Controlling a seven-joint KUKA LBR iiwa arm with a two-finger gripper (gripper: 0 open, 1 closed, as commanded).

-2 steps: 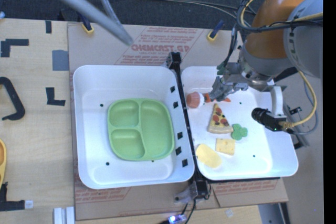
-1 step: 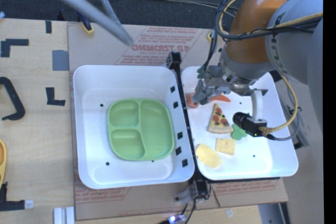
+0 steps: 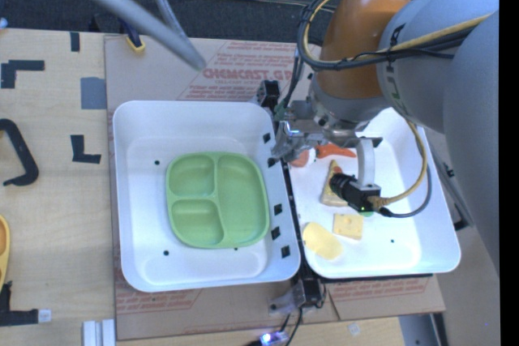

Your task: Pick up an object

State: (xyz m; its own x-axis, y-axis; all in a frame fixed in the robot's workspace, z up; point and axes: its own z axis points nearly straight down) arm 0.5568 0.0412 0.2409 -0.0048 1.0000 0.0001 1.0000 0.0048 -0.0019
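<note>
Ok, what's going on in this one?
A grey robot arm reaches in from the right and hangs low over the right bin, near its upper left corner. Small food pieces lie there: an orange piece, a sandwich-like piece, a cracker and a pale yellow piece. Nothing is visibly lifted yet. The left bin holds a green divided tray.

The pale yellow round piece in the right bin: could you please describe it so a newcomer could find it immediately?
Start at the right white bin, under the arm. Near its front-left corner lies the pale yellow round piece. Unlike the square cracker-like piece beside it, it is rounded, smooth and plain yellow.
</note>
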